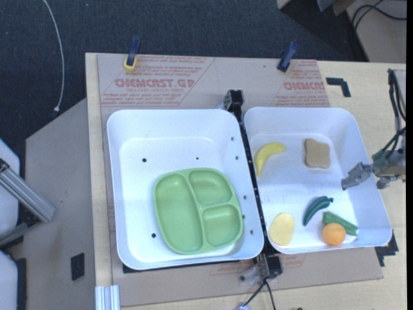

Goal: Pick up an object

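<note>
Currently the grey metal pincer (353, 176) is hovering over the right shallow white bin (361, 129), near a dark green pepper (316, 207). Its state is not showing clearly; cannot tell.

You had two shallow white plastic bins on the bench, a left bin (122, 173) and a right bin (361, 134). The left one carried one pale green three-compartment plate (197, 208). The right one carried five items: one yellow banana (267, 155), one tan slice of bread (317, 154), one dark green pepper (317, 208), one pale yellow round piece (281, 228), and one orange carrot with a green top (335, 231).
</note>
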Controlling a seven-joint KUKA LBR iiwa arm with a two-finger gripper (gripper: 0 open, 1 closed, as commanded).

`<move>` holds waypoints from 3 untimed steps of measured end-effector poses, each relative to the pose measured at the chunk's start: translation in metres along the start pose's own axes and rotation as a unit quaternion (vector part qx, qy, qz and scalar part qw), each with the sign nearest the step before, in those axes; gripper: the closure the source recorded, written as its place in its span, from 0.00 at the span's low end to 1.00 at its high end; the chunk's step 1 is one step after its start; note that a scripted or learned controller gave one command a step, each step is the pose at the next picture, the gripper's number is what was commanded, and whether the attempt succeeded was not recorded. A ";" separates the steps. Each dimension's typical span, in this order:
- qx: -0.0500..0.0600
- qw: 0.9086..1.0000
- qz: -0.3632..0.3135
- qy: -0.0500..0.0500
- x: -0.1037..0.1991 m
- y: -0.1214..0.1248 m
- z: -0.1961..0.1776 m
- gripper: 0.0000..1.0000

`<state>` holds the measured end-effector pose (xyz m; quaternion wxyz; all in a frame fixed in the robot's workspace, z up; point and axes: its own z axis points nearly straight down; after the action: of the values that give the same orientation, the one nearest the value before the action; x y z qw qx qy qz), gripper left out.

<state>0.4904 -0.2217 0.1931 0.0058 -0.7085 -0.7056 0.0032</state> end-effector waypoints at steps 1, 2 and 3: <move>-0.006 1.000 -0.002 -0.002 0.000 0.003 -0.006 0.00; -0.004 1.000 -0.002 0.000 0.008 0.008 0.041 0.00; -0.006 1.000 -0.002 0.000 0.010 0.005 0.102 0.00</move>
<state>0.4944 -0.2114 0.0914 0.0010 -0.7072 -0.7070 -0.0011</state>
